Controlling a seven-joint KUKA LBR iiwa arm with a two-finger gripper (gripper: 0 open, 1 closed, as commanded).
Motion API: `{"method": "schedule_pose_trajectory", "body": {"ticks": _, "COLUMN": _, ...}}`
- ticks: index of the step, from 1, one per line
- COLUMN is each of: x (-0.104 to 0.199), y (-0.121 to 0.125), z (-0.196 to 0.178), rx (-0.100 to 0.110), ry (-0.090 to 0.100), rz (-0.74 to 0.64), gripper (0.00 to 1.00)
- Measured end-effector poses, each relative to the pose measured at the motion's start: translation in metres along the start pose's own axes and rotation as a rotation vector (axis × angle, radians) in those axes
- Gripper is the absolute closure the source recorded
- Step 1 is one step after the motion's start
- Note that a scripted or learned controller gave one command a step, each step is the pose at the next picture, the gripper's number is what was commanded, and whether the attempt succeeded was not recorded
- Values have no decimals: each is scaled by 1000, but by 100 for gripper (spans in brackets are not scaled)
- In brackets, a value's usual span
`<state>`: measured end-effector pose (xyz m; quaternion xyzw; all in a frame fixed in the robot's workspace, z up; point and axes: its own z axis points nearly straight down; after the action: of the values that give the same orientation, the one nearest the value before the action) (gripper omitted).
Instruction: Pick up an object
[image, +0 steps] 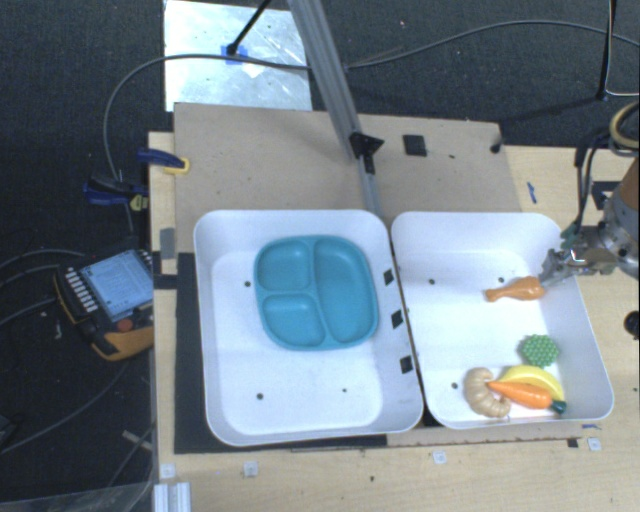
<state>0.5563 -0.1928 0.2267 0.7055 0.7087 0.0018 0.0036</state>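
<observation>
My gripper (557, 266) hangs over the right rim of the right bin (450, 250), reaching in from the right. Just left of its tip and slightly below lies an orange-brown toy drumstick (514, 291), close to the gripper; I cannot tell whether they touch. In the bin's near right corner sit a green knobbly toy (540, 350), a yellow banana (531, 378), an orange carrot (523, 394) and a beige curled piece (483, 392), bunched together.
The left bin (230, 330) holds a blue divided plate (315, 292). A grey pole (335, 85) slants down to the bins' far edge. Clamps (150, 165) and a handheld device (110, 295) lie off the bench at the left.
</observation>
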Motion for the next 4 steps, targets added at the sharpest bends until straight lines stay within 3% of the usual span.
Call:
{"method": "schedule_pose_trajectory", "body": {"ticks": 1, "x": 57, "y": 2, "z": -9, "rx": 4, "ry": 4, "rz": -6, "gripper": 100}}
{"method": "schedule_pose_trajectory", "body": {"ticks": 3, "x": 159, "y": -8, "z": 11, "rx": 7, "ry": 4, "rz": -4, "gripper": 100}}
{"method": "schedule_pose_trajectory", "body": {"ticks": 4, "x": 210, "y": -13, "z": -2, "rx": 5, "ry": 5, "rz": -6, "gripper": 100}}
